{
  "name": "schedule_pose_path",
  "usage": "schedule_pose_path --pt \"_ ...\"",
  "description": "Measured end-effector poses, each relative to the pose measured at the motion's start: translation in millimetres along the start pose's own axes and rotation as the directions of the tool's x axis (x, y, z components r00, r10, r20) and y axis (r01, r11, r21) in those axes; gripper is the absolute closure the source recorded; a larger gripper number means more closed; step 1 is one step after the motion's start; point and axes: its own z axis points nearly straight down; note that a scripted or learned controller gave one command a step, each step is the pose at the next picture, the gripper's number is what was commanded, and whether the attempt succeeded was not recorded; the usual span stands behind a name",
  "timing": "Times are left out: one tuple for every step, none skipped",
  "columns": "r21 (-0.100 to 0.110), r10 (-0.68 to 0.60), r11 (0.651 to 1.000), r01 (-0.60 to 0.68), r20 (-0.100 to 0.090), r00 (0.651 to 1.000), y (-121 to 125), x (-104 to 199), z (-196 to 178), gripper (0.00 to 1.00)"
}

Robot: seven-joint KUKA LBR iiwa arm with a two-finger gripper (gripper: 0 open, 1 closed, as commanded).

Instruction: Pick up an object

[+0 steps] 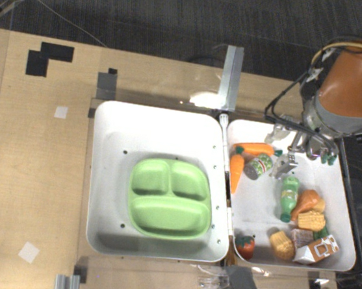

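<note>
Standing on bench: two shallow white bins side by side, the left bin (pixel 100 163) and the right bin (pixel 346 213), their inner rims touching.
Bench: pale wood-coloured bench top (pixel 27 174), with black blocks (pixel 47 57) near its far left corner and two small white squares (pixel 61 112) towards its left edge.
Fittings: an upright metal post (pixel 230 81) stood at the far edge, where the two bins met.
Room: dark ribbed floor (pixel 152 6) lay beyond the far edge, with a thin cable (pixel 47 9) across it.
Left bin contents: one green divided plate (pixel 170 197), set in the middle.
Right bin contents, far end: an orange carrot (pixel 254 147) and a second carrot (pixel 235 170) along the left wall; a small can (pixel 259 165) just beside both.
Right bin contents, middle: a green bottle (pixel 288 196), an orange lump (pixel 309 201) and a corn cob (pixel 311 220), close together.
Right bin contents, near end: a red fruit (pixel 245 245) in the near left corner, a tan bread piece (pixel 281 244) and a small carton (pixel 319 249).
Arm: grey, with an orange band (pixel 349 83), reaching in over the far right corner of the right bin.
Gripper (pixel 290 162): low over the far end of the right bin, between the can and the bottle; whether released or clenched could not be told, and nothing was seen in its grasp.
</note>
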Motion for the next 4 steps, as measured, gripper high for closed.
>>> schedule_pose_path --pt "0.002 0.061 0.998 -0.061 0.009 0.998 -37.0 18.6 106.1 0.00" --pt "0.000 0.282 0.959 -0.282 0.008 0.959 -24.3 70.9 105.4 0.00" --pt "-0.001 0.251 0.968 -0.251 0.007 0.968 6.0 41.1 106.1 0.00" --pt "-0.001 0.237 0.972 -0.237 0.009 0.972 14.9 79.7 104.8 0.00"
